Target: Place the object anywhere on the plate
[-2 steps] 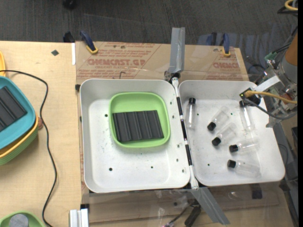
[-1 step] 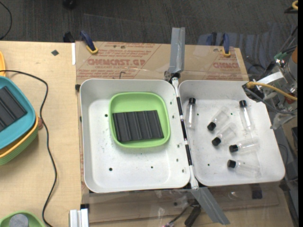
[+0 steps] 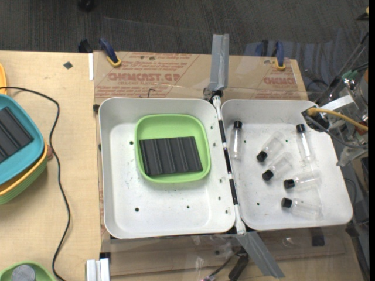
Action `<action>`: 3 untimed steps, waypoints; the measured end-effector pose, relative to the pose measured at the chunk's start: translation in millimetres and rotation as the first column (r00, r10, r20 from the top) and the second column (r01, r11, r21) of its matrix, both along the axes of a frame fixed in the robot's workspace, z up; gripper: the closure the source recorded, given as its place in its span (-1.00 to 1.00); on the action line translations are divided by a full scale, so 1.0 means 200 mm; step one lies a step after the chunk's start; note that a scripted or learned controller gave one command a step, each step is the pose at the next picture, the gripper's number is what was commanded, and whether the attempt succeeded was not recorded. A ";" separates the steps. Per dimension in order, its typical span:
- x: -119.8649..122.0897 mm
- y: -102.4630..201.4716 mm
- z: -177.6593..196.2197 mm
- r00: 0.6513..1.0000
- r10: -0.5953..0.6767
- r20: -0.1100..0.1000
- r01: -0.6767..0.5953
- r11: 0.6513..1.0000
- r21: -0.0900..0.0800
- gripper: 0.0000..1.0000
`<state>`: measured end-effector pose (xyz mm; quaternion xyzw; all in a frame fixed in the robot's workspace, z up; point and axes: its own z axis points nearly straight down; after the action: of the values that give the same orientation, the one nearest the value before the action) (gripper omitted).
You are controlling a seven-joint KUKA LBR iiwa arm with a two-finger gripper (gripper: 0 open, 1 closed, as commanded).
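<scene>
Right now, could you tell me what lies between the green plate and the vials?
In the camera view, the two bins' adjoining walls separate the green plate from the vials.

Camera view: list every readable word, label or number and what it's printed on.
"OHMCAST.GP" or similar, red print, partly blurred: left half of the cardboard sheet behind the bins.
Smaller red line under it: too blurred to read.
Red print on the sheet's right corner: cut off and blurred, unreadable.
Vials, green plate and white bins: no legible text.
</scene>
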<state>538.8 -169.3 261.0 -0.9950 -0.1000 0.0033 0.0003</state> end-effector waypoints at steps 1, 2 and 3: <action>-0.05 0.10 -0.06 1.000 0.004 -0.002 -0.004 1.000 0.001 -1.00; -0.15 0.09 0.03 1.000 -0.003 0.001 0.003 1.000 0.001 -1.00; -0.16 0.28 -0.03 1.000 0.002 0.001 -0.002 1.000 0.000 -1.00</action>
<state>505.9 -114.2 254.9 -0.9949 -0.1011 0.0030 0.0005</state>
